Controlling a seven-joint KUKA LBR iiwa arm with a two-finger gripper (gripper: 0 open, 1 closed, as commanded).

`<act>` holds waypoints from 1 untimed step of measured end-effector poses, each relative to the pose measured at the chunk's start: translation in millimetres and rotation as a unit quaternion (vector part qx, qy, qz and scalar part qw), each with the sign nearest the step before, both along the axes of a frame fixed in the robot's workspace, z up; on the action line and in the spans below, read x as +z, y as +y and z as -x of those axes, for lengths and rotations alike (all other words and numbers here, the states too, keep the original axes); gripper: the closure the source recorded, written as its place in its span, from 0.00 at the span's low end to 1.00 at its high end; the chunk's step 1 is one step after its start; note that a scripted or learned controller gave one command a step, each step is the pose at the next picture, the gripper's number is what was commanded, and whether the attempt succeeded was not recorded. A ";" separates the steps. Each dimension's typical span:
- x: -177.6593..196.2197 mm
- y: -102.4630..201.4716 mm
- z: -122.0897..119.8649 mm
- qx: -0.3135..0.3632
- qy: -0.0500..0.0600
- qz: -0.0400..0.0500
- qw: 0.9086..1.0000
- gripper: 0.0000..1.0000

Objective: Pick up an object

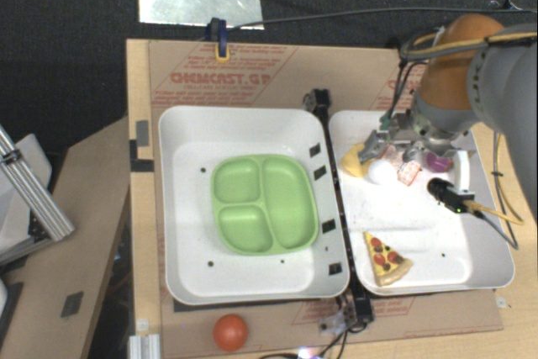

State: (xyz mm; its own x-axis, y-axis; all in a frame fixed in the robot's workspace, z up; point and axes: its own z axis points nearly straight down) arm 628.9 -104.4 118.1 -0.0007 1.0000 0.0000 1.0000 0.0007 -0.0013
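In the right bin (483, 261), the hand (395, 149) sits low over a cluster of small toys: a yellow piece (353, 161), a white ball (382, 172) and a pink item (408, 173). Whether it grips anything cannot be told, so no pick is confirmed; the pizza slice (387, 258) lies apart, untouched.

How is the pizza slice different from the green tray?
The pizza slice lies in the right bin; the green tray lies in the left bin. The pizza slice is a small triangle; the green tray is much bigger, with rounded corners. The pizza slice is tan with red and dark toppings; the green tray is plain green, split into three compartments. Both lie flat.
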 end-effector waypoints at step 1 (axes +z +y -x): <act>13.7 0.1 -1.3 0.000 -0.003 0.000 1.000 1.00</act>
